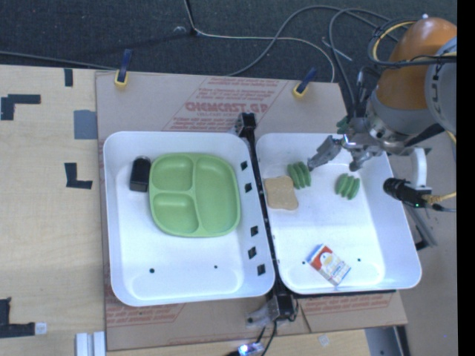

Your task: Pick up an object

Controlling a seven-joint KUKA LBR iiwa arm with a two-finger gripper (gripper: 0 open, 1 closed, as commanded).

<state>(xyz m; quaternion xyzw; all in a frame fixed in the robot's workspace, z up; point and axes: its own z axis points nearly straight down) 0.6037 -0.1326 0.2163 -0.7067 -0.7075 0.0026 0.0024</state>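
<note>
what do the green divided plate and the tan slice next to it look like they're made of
Green divided plate: probably moulded plastic, with a smooth, even colour, soft sheen and rounded compartment ridges. Tan slice: looks like toy bread, matte and speckled; foam or plastic, can't tell which.

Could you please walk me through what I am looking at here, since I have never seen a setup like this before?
This is one picture from a fixed camera above a bench, looking down at a slant. The grey machine with the orange band at the right is a robot arm; its two-fingered tool does the grasping. Its job is to pick up an object.

Two shallow white bins sit side by side. The left bin holds a green divided plate and, beside it, a small black block. The right bin holds two green ridged pieces, a tan flat piece and a small red and white packet.

The tool hovers above the right bin, between the two green pieces, with its fingers spread and nothing between them.
</note>
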